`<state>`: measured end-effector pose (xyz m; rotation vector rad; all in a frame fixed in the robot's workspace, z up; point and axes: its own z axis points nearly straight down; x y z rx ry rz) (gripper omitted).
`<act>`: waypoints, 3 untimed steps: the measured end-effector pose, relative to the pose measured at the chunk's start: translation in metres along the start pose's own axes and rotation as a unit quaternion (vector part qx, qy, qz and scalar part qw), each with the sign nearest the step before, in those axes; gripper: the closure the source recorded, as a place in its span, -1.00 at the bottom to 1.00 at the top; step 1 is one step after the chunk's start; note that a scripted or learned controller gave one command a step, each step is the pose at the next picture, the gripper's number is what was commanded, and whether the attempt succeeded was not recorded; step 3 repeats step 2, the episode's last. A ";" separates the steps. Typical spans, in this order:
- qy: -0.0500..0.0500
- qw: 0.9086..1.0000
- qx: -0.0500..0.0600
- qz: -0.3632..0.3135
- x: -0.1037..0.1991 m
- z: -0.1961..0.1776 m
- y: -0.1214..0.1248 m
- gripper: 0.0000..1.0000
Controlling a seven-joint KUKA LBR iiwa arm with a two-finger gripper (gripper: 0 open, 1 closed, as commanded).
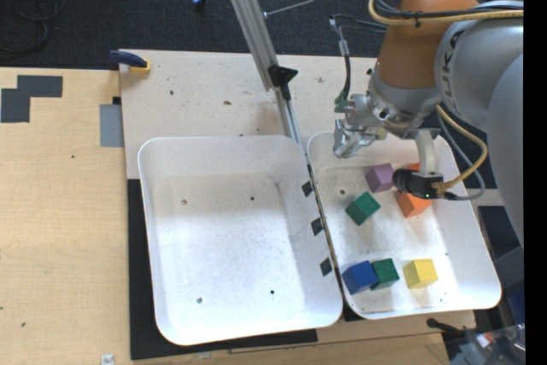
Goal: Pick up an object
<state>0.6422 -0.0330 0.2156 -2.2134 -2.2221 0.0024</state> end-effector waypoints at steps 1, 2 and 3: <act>0.000 1.000 0.000 0.000 0.051 0.008 -0.003 1.00; 0.000 1.000 0.000 -0.001 0.110 -0.001 -0.014 1.00; 0.000 1.000 0.000 -0.001 0.110 -0.001 -0.014 1.00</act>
